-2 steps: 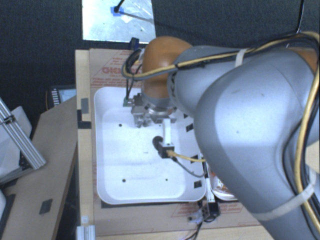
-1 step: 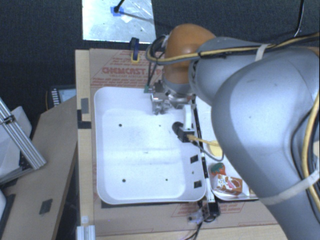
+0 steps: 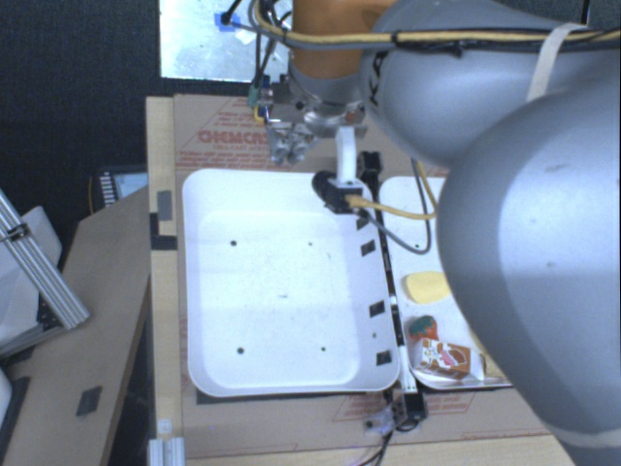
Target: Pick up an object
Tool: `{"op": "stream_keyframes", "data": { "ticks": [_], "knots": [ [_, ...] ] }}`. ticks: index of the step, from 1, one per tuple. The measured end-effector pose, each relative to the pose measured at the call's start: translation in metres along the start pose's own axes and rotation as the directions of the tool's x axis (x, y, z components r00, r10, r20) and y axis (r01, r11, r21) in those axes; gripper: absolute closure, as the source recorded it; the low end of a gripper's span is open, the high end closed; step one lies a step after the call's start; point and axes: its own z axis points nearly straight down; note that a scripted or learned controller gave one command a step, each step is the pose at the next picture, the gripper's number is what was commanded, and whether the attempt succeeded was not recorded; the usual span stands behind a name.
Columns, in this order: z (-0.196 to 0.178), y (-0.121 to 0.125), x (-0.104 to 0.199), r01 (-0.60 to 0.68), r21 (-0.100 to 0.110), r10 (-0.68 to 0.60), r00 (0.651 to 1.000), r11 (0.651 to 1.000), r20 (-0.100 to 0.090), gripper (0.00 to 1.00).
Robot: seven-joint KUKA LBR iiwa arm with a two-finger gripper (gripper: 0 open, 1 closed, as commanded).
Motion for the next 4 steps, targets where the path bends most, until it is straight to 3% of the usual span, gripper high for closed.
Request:
{"op": "stream_keyframes", "data": {
  "ticks": [1,2,3,4],
  "knots": [
    [0.102,-0.062,0.026,-0.003,0.029,0.003,1.000,1.000,0.008,1.00],
    [-0.004,0.002,0.000,-0.011,0.002,0.011,1.000,1.000,0.005,1.00],
    [0.084,-0.004,0.033,-0.004,0.021,0.004,1.000,1.000,0.007,1.00],
    [0.121,-0.099,0.004,-0.011,0.030,0.011,1.000,0.999,0.010,1.00]
  ]
}}
